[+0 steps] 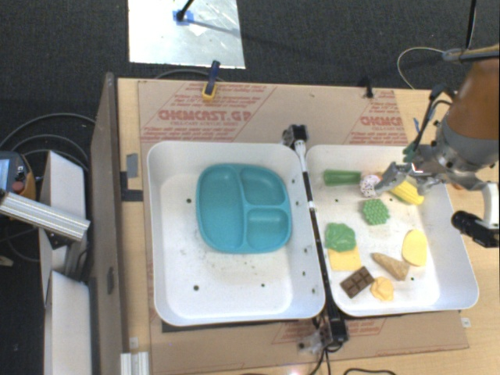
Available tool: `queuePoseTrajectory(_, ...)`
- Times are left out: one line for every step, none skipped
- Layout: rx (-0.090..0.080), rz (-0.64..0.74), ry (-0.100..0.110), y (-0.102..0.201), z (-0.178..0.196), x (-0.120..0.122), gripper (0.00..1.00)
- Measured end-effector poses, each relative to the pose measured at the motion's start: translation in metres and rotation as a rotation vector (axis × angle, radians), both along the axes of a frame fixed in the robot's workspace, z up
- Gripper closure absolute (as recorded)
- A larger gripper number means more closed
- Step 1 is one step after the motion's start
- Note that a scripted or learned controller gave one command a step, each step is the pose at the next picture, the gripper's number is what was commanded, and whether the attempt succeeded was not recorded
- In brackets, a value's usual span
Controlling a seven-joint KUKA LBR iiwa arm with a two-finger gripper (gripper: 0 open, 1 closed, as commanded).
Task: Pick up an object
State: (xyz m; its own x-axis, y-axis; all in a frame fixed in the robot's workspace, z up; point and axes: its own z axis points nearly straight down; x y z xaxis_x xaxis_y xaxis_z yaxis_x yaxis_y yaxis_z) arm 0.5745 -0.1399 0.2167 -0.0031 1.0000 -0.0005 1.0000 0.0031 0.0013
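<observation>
- We have our claw [408, 172] low over the right bin's [461, 287] far edge, beside the yellow corn piece [407, 192], presumably to grasp it.
- We cannot tell its opening or hold.

The left shallow white bin [168, 209] has open floor all around its teal divided plastic plate [243, 208]. The right shallow white bin [461, 283] is crowded: green cylinder [341, 177], yellow corn piece [408, 191], green leafy piece [339, 236] and brown chocolate block [357, 281] leave narrow gaps.
</observation>
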Motion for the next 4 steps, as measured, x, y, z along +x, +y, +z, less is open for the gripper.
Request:
queuePoseTrajectory(0.002, 0.002, 0.008, 0.001, -0.105, 0.019, 0.00)
queuePoseTrajectory(0.001, -0.002, 0.003, 0.000, -0.134, 0.012, 0.00)
queuePoseTrajectory(0.000, -0.002, -0.003, 0.000, -0.121, 0.014, 1.00)
queuePoseTrajectory(0.002, 0.010, -0.011, 0.076, -0.026, 0.037, 1.00)
